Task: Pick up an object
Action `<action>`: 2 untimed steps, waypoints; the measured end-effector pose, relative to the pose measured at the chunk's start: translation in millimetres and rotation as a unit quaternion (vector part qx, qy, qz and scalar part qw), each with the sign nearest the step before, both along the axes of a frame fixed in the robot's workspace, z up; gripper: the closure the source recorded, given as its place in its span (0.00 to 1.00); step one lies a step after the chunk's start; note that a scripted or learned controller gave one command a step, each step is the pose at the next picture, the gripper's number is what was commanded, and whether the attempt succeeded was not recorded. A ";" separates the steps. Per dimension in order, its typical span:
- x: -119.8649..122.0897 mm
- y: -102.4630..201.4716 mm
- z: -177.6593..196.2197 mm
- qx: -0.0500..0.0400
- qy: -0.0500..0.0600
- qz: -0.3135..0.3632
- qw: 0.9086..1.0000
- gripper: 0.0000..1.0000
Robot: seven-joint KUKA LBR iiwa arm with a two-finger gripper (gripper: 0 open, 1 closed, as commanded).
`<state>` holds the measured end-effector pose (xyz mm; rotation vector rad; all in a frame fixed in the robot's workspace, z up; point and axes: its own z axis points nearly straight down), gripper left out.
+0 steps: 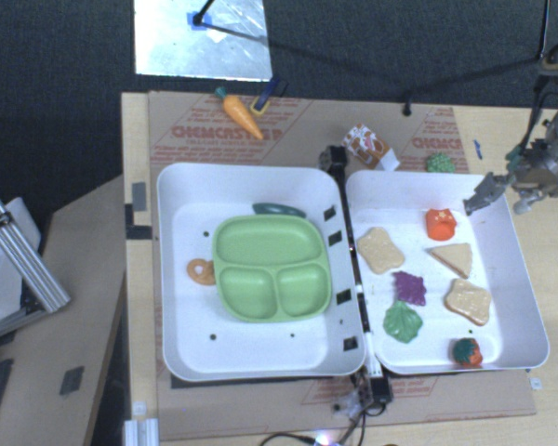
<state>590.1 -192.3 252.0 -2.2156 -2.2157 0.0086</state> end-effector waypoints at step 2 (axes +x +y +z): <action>-3.2 2.0 -36.1 -0.001 -0.005 0.001 1.000 0.00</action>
